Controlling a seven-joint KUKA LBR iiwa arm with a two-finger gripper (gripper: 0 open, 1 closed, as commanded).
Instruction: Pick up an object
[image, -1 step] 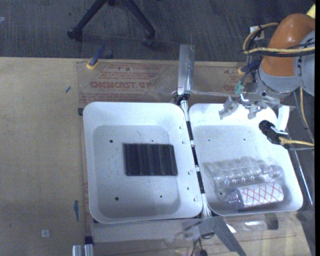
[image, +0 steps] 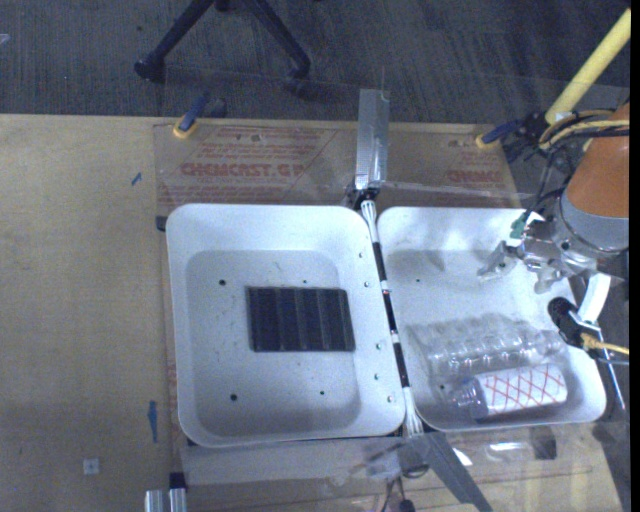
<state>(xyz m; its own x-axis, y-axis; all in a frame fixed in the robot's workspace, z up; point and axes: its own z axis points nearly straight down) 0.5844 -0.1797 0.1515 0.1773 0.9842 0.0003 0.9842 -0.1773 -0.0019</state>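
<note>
Bins: two; bottle: one; box: one.

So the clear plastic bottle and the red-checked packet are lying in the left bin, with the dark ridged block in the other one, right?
Not quite. The camera view shows the clear plastic bottle and the red-checked packet lying in the right bin; the dark ridged block lies in the left bin.

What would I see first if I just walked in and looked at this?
Probably the dark ribbed rectangle lying in the middle of the left bin. Next, the arm's orange band at the right edge, above the right bin, where a clear plastic bottle lies beside a red-and-white checked packet.
</note>
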